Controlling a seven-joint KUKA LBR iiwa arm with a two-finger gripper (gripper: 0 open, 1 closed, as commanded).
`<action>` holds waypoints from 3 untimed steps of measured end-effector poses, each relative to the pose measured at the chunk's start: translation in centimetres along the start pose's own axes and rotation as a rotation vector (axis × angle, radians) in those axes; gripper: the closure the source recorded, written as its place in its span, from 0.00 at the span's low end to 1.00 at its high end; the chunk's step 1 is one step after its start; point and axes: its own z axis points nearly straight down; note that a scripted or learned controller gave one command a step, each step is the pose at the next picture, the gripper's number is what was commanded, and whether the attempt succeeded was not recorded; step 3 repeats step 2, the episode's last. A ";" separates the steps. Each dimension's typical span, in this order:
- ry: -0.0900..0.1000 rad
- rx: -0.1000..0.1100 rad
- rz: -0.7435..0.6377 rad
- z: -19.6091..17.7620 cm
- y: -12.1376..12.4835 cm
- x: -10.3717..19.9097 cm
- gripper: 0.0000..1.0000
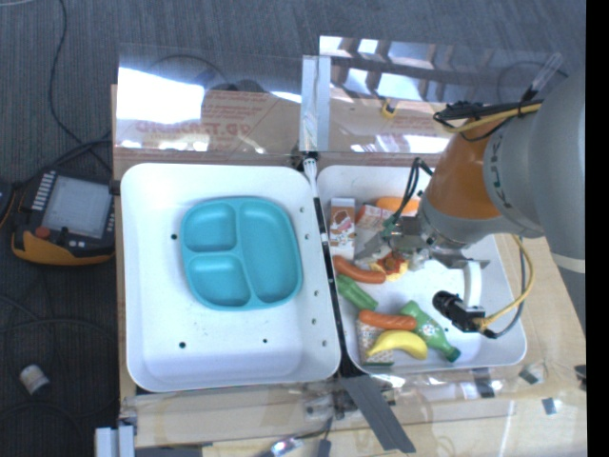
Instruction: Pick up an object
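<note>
Sitting on dark grey carpet, the bench is carrying two shallow white bins side by side, with clear plastic walls behind them throwing bright glare. A handheld pendant with a grey screen and orange edge is lying on the carpet at far left, cables trailing around it. The left bin is holding a teal divided plate, three compartments, lying flat near the middle. The right bin is holding a jumble of toy food along its left half: a small printed carton at the top, a red-orange sausage below it, a green pepper-like piece, a carrot, a green bottle lying on its side, and a yellow banana at the bottom, touching the bottle. The grey arm with its orange band is reaching in from the right and bending down over the right bin. The gripper is hanging low just beside the sausage and carton, its tip lost in the clutter; whether it is spread or pinching anything, cannot tell. A black fitting with a yellow cable is dangling beside it.
</note>
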 end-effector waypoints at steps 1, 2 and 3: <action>0.003 0.001 -0.002 -0.9 0.0 0.2 1.00; 0.000 0.016 0.336 -9.2 -0.7 7.8 1.00; 0.000 0.016 0.336 -9.2 -0.7 7.8 1.00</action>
